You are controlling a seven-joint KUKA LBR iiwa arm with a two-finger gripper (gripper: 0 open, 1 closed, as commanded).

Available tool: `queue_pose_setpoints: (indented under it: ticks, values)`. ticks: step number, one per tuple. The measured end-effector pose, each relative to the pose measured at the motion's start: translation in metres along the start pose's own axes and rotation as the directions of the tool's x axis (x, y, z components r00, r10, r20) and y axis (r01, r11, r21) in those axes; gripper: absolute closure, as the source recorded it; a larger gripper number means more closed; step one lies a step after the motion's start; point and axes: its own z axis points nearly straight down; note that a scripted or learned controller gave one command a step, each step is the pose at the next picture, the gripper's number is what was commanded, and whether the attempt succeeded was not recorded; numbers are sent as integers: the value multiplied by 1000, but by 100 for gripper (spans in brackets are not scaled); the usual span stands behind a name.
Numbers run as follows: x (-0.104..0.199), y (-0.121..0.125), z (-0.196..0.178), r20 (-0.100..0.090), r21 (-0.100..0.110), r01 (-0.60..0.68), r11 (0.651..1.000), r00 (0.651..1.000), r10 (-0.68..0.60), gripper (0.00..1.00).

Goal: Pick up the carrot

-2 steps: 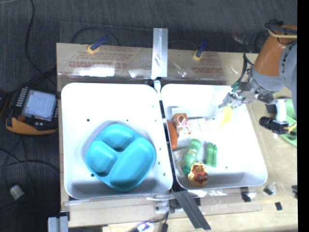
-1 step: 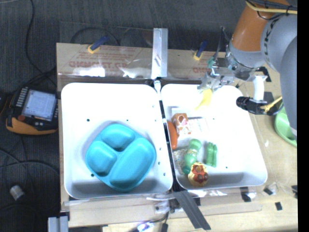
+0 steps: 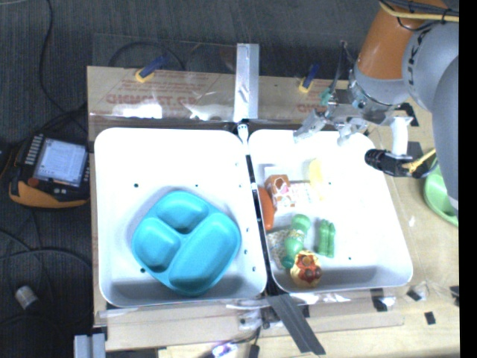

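The carrot [image 3: 267,209] is a slim orange piece lying lengthwise against the left wall of the right bin [image 3: 373,222], partly tucked under a red and white box [image 3: 279,190]. My gripper [image 3: 326,131] hangs over the back rim of the right bin, well behind and to the right of the carrot. Its two pale fingers [image 3: 305,130] are spread apart and open, with nothing between them.
Around the carrot lie a yellow block [image 3: 316,171], a green bottle [image 3: 297,233], a green vegetable [image 3: 326,237] and a red-yellow toy [image 3: 305,268]. A blue compartment tray [image 3: 186,241] fills the left bin [image 3: 119,162]. A handheld pendant [image 3: 52,166] lies on the floor at left.
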Motion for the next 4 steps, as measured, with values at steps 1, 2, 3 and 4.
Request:
queue_pose_setpoints:
  ticks: [1, 2, 3, 4]
  values:
    - [5, 13, 110, 3, 2, -26, 1000, 1000, 26, 0]
    - [-22, 2, 134, 2, -9, -28, 1000, 1000, 29, 0]
    - [-37, -2, 134, 4, -8, 102, 995, 995, -102, 0]
    - [-91, 18, 132, -14, 1, 0, 1000, 1000, 0, 0]
